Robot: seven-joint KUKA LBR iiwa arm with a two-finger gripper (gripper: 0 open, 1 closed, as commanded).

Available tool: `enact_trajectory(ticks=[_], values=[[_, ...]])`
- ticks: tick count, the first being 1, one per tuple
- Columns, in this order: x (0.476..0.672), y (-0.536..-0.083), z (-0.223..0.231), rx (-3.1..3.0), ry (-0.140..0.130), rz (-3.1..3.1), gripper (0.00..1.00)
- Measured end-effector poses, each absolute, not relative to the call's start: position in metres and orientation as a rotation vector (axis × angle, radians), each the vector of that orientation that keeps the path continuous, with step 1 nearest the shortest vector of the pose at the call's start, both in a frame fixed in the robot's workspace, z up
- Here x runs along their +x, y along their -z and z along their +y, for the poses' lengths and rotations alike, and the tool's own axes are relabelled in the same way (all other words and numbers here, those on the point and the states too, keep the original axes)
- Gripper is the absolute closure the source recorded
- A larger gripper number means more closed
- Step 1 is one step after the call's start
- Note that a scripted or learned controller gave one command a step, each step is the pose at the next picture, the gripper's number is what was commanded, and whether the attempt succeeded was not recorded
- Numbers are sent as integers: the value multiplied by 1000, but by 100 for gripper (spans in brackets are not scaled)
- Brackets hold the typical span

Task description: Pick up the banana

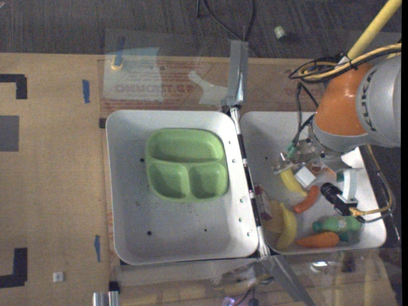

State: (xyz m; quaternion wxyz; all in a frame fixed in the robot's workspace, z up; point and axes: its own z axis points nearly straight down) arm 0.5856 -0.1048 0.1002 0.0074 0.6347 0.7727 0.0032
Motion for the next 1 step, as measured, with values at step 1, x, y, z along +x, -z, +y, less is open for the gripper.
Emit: enact_trajectory(ticks=[1], values=[[562,-184,-32,1943,-1,2468,100]])
